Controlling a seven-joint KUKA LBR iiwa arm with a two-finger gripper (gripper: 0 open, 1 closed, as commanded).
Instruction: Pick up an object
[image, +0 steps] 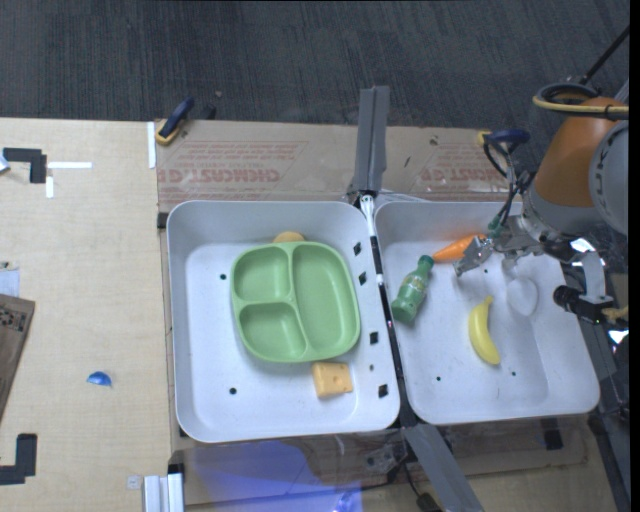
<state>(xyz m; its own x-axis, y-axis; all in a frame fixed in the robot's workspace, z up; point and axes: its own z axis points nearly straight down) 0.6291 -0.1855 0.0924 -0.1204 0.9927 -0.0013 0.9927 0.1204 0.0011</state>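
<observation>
Hovering at the back of the right bin (560, 400), the tool (478, 255) sits low, just beside the orange carrot-like piece (453, 248). You can't tell from this view how far it's open, and nothing shows between its tips, so don't count anything as held. Looks like the approach/grasp step, pick not made yet.

Candidates in the right bin: carrot at the tool, green bottle (411, 290) lying tilted near the left wall, banana (484, 333) mid-bin, apart from both. Left bin (190, 330) has the green divided plate (296, 301) and a yellow block (332, 379) just off its front edge.

Next move likely needs the tool centred over the carrot, closed, then lifted straight. Risk: it's small and close to the wall, could slide away.
</observation>
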